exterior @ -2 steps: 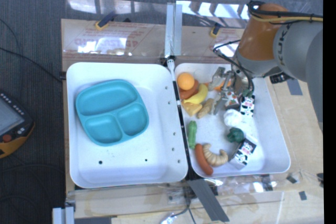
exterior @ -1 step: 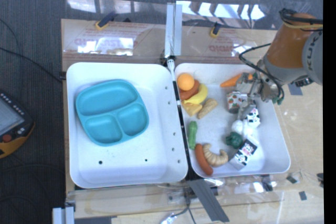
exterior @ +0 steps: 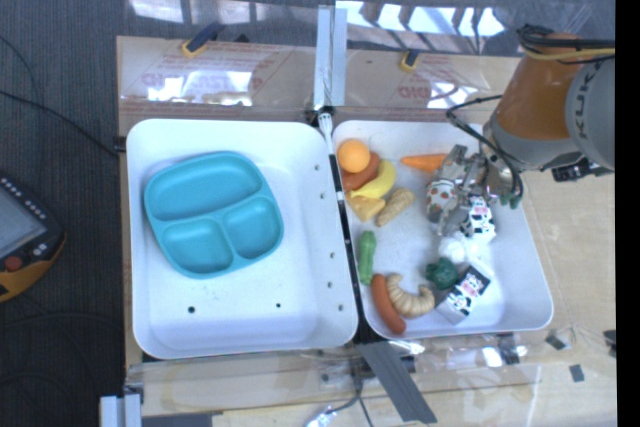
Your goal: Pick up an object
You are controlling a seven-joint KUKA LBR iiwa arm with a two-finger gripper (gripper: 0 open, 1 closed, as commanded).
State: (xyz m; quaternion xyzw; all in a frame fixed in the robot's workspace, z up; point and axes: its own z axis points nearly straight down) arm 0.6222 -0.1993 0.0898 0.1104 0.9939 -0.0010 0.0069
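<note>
Now I see my gripper (exterior: 462, 200) low in the right bin (exterior: 530, 300), at about two o'clock in it. I cannot tell how wide it is. A black and white toy cow (exterior: 480, 220) sits right under it, touching it. A carrot (exterior: 425, 161) lies near, at eleven o'clock from it. The left bin (exterior: 300, 315) holds a blue plate (exterior: 212, 212).
</note>
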